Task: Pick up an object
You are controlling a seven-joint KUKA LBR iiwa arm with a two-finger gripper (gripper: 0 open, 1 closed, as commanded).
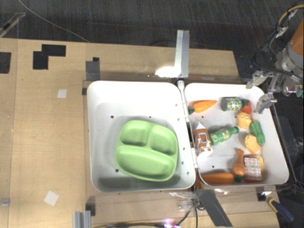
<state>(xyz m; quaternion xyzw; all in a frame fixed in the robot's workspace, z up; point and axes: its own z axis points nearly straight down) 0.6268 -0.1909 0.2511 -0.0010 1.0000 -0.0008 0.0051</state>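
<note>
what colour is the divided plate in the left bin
Light green; the divided plate shows in the camera view.

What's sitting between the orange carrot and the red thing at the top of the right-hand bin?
In the camera view, a small green-labelled can lies on its side between the carrot and the red item.

We see the arm point(292, 37) cut off by the right edge, its claw point(266, 101) too small and blurred for us to read, can label point(232, 103) illegible, small yellow items point(251, 144) beyond our naming, desk point(42, 141) cropped at left.
</note>
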